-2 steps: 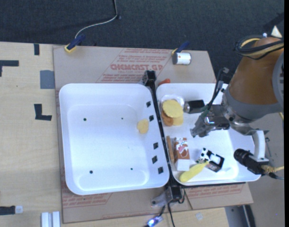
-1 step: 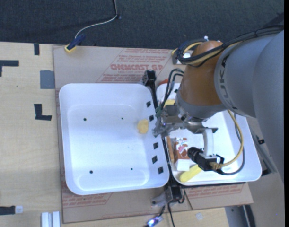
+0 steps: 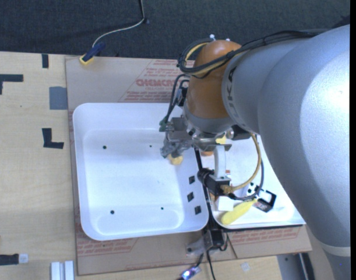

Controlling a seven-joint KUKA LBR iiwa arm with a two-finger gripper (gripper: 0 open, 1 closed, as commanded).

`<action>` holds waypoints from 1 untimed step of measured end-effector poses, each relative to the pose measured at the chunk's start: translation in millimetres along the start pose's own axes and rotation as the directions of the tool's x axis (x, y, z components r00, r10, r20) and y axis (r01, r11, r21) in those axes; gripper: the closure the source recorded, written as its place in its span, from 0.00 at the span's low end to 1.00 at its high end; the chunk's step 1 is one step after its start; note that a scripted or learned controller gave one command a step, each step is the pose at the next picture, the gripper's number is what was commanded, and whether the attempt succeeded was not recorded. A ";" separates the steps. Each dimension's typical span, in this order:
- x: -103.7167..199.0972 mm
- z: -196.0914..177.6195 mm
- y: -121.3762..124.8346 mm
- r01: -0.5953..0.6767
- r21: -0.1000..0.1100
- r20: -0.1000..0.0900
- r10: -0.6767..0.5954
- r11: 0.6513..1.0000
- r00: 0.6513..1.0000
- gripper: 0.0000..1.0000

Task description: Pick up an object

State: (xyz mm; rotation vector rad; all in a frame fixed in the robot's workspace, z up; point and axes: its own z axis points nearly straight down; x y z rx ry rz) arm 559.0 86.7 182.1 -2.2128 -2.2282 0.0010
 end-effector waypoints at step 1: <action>98.6 -79.4 37.8 0.005 -0.010 -0.004 -0.006 1.000 1.000 1.00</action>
